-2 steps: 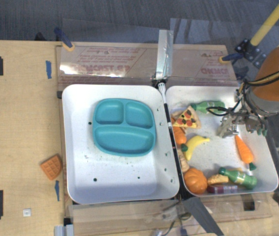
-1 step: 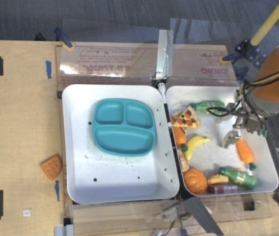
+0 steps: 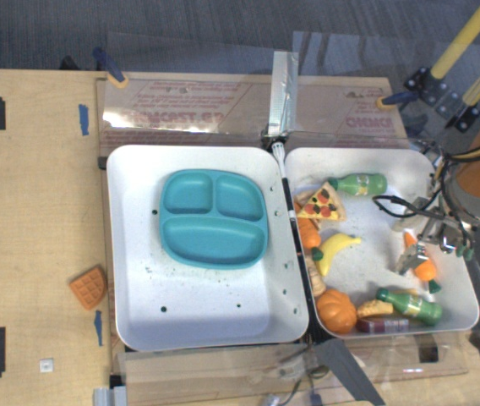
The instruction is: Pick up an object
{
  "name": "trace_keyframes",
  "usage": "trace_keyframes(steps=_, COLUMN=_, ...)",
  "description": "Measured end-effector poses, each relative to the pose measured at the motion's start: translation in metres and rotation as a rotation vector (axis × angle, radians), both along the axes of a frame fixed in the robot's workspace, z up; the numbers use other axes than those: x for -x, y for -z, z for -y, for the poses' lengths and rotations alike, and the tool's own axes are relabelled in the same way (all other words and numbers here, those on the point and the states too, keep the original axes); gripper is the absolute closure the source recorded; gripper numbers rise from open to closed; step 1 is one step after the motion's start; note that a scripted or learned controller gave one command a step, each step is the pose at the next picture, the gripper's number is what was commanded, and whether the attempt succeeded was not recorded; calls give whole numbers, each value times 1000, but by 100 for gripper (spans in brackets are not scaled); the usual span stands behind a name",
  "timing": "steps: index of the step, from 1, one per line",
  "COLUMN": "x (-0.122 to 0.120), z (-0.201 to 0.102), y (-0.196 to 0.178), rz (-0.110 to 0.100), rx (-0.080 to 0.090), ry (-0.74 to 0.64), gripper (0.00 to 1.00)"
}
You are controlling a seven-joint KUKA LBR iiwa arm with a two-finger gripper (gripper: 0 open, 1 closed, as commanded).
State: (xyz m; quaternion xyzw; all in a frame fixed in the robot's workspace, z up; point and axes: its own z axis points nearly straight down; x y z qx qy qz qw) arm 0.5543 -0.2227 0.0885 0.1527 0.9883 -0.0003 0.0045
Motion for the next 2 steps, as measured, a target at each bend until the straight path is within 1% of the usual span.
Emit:
trace_keyframes(steps=1, x=-5, z=0, y=-15, rz=14, rx=5, ry=-2, gripper=100)
trace_keyframes(steps=2, x=-4, z=0, y=-14, rz=12, rx=4, ry=-2, gripper=0)
